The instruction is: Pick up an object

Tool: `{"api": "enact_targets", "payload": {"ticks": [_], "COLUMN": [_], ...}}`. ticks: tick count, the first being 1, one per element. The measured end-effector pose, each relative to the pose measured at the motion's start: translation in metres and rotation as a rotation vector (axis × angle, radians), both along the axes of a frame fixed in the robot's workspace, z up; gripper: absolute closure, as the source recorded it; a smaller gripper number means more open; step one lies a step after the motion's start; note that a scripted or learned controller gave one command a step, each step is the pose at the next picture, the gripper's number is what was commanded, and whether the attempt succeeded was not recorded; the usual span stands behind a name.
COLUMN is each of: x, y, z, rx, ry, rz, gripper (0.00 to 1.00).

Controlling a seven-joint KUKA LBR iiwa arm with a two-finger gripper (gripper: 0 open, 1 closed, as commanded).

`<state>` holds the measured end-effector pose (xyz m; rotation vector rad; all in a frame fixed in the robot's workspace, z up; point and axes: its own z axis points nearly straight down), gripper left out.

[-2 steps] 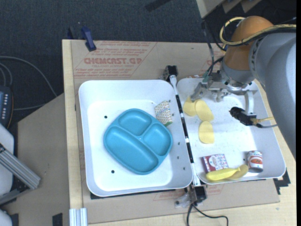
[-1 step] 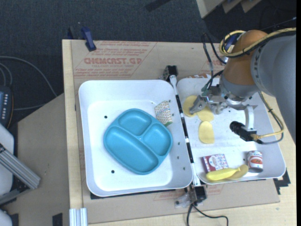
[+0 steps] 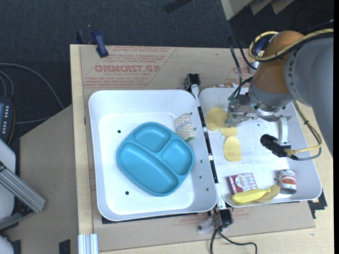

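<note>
My gripper (image 3: 233, 115) hangs low over the upper part of the right bin (image 3: 302, 142), its tip at the right edge of a flat pale-yellow piece (image 3: 214, 118). A smaller yellow piece (image 3: 229, 131) lies just below the tip, and an oval yellow piece (image 3: 232, 150) lies further toward the front. Along the bin's front edge lie a red packet (image 3: 242, 182), a banana (image 3: 256, 195) and a small can (image 3: 287, 180). I see nothing lifted off the bin floor.
The left bin (image 3: 106, 115) holds a blue divided plate (image 3: 154, 157) and a small patterned packet (image 3: 184, 126) against its right wall. A black part with a cable (image 3: 273, 143) hangs from the arm over the right bin's middle.
</note>
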<state>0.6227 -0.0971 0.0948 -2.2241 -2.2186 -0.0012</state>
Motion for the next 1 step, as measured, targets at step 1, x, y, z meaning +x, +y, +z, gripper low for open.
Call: {"api": "enact_targets", "payload": {"ticks": [1], "x": [-0.0001], "y": [0.0], "z": [-0.0002], "rx": [0.0], "ry": [0.0], "rz": [0.0], "gripper": [0.0]}}
